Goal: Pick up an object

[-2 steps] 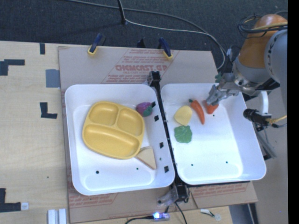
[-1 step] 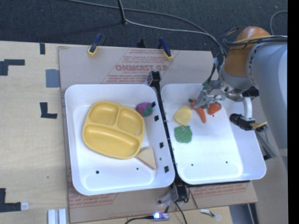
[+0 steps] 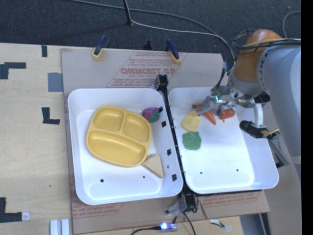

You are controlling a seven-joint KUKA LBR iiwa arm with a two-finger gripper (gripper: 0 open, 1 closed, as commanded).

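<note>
The grey arm (image 3: pixel 274 77) leans over the right bin (image 3: pixel 234 175), its gripper (image 3: pixel 216 102) low at the far edge among small orange pieces (image 3: pixel 210 116), so I judge it is in the reaching or grasping step, with the pale yellow lump (image 3: pixel 191 122) and green lump (image 3: pixel 191 140) just left of it. Next it needs a firm close and a straight lift. The wrist hides the claw, so I cannot tell whether it is open or gripping anything.

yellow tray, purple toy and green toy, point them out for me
yellow tray (image 3: pixel 119 136), camera view, middle divider ridge
purple toy (image 3: pixel 152 113), camera view, its rounded body
green toy (image 3: pixel 191 140), camera view, centre of its top
</note>
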